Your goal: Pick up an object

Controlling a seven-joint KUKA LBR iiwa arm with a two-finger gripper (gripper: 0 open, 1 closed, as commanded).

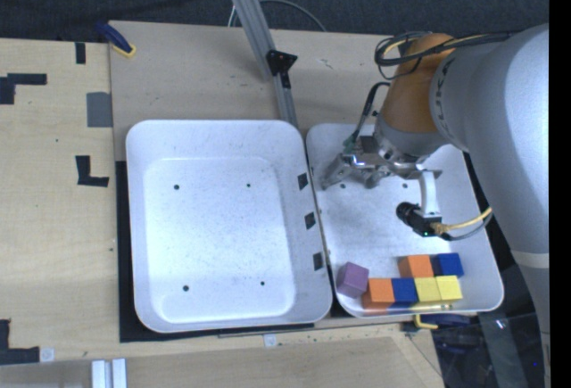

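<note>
**Gripper low in the right bin, blocks nearer the camera**

The left bin (214, 217) lies left of the gripper (357, 170), which hangs over the right bin (379, 226); whether it is spread or closed cannot be told. Below the gripper, well apart, sit a purple block (353, 276) and a cluster of orange, blue and yellow blocks (419, 279).

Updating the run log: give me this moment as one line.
hand: over right bin's far end, nothing seen held | blocks: clustered at near edge, purple block leftmost | pick: not yet done
</note>
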